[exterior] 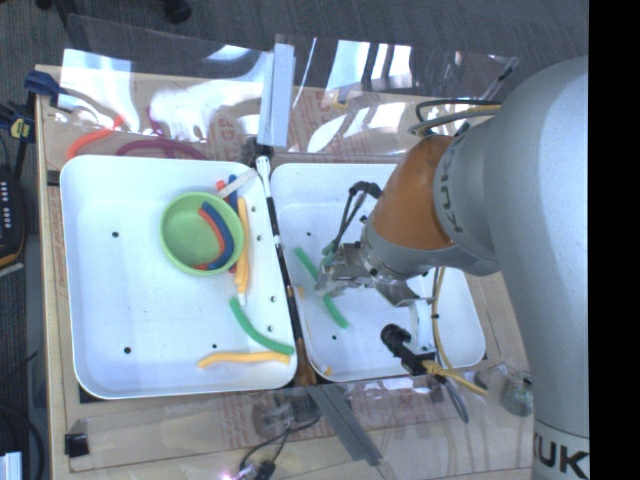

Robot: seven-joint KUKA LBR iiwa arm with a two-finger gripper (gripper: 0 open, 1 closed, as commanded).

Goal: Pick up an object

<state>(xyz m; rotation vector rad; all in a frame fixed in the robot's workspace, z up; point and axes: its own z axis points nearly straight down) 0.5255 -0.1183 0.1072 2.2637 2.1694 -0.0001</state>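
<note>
Two thin green sticks [322, 286] are lying slantwise on the right bin's [300, 353] floor, near its left wall.

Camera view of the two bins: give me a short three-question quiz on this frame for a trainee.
1. True or false: the round green plastic bowl lies in the right white bin.
2. Which bin is the pincer over? A) left B) right
3. Fill in: the long yellow flexible strip lies near the ____ edge of the left white bin, as the camera sees it.

Key
1. False: the bowl is in the left bin.
2. B: it hangs over the right bin, beside short green plastic sticks.
3. Bottom.
</note>
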